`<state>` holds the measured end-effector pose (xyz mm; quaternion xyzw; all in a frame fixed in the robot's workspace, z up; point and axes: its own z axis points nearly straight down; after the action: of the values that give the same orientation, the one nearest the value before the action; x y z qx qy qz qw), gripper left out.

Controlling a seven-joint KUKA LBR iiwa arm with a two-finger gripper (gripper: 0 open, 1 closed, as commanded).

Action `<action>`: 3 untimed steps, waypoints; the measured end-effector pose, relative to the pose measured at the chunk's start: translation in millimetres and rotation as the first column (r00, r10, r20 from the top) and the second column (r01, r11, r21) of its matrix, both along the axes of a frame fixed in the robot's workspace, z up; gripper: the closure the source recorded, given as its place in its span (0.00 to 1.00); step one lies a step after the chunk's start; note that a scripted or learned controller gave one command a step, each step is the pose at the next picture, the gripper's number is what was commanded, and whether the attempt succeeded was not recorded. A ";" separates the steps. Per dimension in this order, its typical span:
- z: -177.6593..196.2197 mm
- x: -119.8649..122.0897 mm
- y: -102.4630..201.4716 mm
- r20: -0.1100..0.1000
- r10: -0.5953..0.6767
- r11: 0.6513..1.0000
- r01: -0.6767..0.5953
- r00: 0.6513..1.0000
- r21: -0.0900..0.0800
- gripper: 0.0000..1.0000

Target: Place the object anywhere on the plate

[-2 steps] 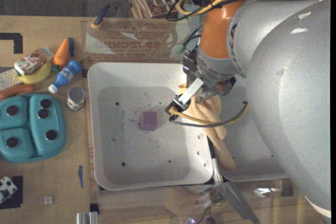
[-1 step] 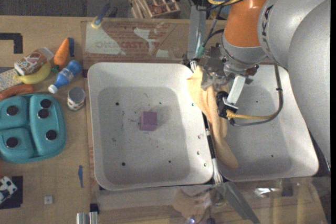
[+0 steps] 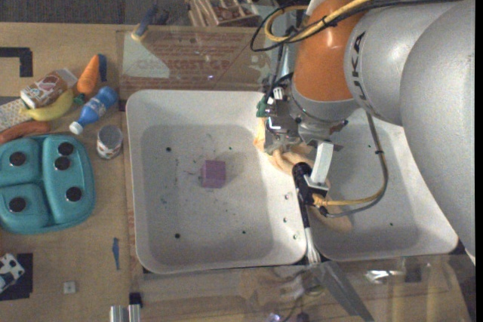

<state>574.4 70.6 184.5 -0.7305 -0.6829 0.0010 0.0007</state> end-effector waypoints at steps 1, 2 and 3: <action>100.2 12.4 -114.0 0.003 -0.144 0.990 0.144 0.990 0.000 1.00; 1.7 42.3 -30.5 0.006 -0.160 0.987 0.160 0.987 0.002 1.00; 31.8 43.9 -93.7 0.004 -0.183 0.983 0.183 0.983 -0.001 1.00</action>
<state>618.3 -23.1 216.3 -0.7900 -0.6131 -0.0002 -0.0009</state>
